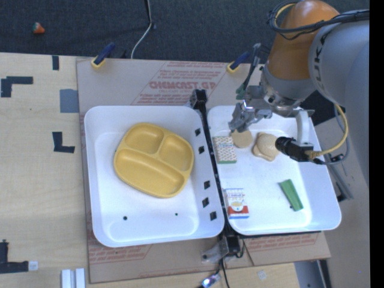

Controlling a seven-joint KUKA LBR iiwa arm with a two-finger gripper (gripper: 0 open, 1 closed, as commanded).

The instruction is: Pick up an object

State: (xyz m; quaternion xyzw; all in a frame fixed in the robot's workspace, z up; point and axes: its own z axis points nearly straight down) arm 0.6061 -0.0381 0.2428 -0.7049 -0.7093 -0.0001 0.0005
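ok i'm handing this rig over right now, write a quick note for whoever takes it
Tool: low over the back left corner of the right bin, at the tan round piece; nothing visibly held.
Right bin also holds a tan bun-like piece, a checked packet by the divider, a green bar and a small printed carton.
Left bin: a yellow divided plate.
Done: the arm is at a candidate object.
Left: close on it, lift it and confirm the hold.
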